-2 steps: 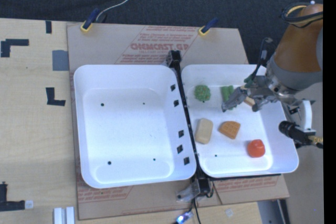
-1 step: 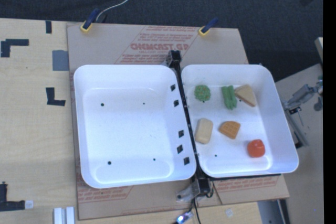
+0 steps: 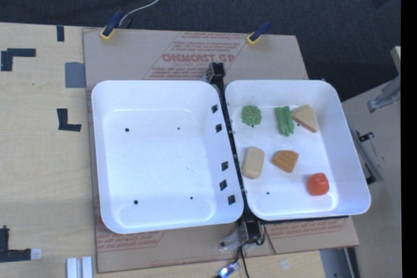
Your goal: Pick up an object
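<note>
The right bin (image 3: 339,140) holds several small toy foods. A green round broccoli piece (image 3: 251,115) lies near its upper left. Beside it are a green bean pod (image 3: 283,120) and a tan wedge (image 3: 305,118). Lower down lie a beige bread-like block (image 3: 253,162), an orange-brown chunk (image 3: 285,160) and a red tomato-like piece (image 3: 318,184).
The left bin (image 3: 104,140) sits beside the right one, the two joined by a row of black clips (image 3: 225,146). Both rest on a brown cardboard sheet (image 3: 189,55) held by yellow and blue clamps. A cable (image 3: 153,0) runs off the top.
</note>
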`<state>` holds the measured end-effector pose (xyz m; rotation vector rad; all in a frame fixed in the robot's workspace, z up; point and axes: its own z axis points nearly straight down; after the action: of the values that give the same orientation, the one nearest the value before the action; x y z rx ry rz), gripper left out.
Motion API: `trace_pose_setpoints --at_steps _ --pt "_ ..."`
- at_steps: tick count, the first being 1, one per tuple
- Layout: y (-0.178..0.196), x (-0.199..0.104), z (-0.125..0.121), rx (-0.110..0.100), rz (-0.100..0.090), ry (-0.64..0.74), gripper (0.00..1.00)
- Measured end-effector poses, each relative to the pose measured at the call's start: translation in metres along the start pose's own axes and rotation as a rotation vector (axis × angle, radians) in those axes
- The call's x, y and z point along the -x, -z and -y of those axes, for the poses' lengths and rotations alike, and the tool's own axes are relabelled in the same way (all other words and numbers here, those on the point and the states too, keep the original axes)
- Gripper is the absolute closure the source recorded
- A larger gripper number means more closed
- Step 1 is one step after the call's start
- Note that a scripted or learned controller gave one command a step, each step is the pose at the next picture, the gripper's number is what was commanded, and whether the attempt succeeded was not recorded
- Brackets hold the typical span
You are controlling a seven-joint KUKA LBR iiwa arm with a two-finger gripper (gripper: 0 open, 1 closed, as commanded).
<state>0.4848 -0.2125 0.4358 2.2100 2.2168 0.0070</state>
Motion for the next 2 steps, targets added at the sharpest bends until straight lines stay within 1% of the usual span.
trace_pose_setpoints --at_steps 1,2 --pt "0.107 -0.078 -0.001 0.003 -0.003 0.006 0.00" --pt "-0.211 -0.095 -0.058 -0.028 -0.008 -0.001 0.00"
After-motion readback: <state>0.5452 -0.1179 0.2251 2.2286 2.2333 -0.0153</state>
